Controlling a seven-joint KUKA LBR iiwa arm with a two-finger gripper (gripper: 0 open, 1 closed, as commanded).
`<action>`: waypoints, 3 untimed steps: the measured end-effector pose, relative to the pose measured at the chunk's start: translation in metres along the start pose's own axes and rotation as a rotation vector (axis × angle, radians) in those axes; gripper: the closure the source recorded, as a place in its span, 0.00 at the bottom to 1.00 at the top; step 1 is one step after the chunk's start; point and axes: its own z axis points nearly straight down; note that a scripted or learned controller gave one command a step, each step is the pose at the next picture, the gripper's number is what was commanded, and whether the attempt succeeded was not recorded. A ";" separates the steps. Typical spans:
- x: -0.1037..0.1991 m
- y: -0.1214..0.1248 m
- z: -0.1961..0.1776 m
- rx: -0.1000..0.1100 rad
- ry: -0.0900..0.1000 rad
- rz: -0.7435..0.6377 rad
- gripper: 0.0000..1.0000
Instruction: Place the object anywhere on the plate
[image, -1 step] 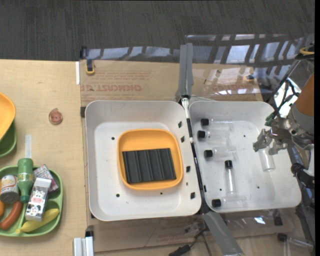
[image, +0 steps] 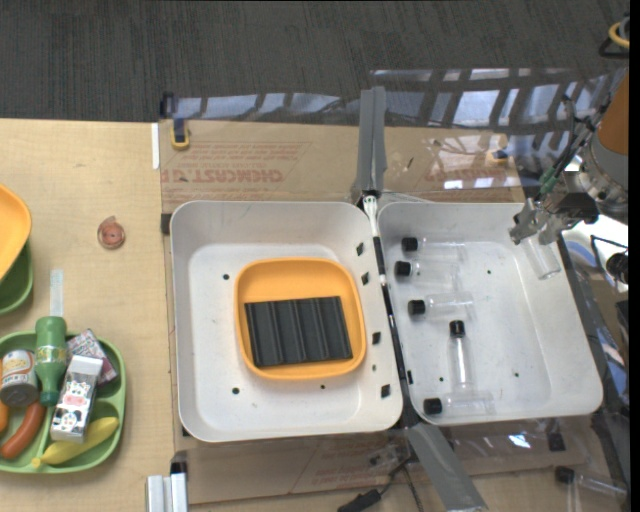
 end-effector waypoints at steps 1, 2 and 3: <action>-0.042 0.051 -0.023 -0.001 0.000 -0.209 1.00; -0.046 0.060 -0.103 -0.003 -0.001 -0.437 1.00; -0.046 0.060 -0.179 -0.004 -0.001 -0.697 1.00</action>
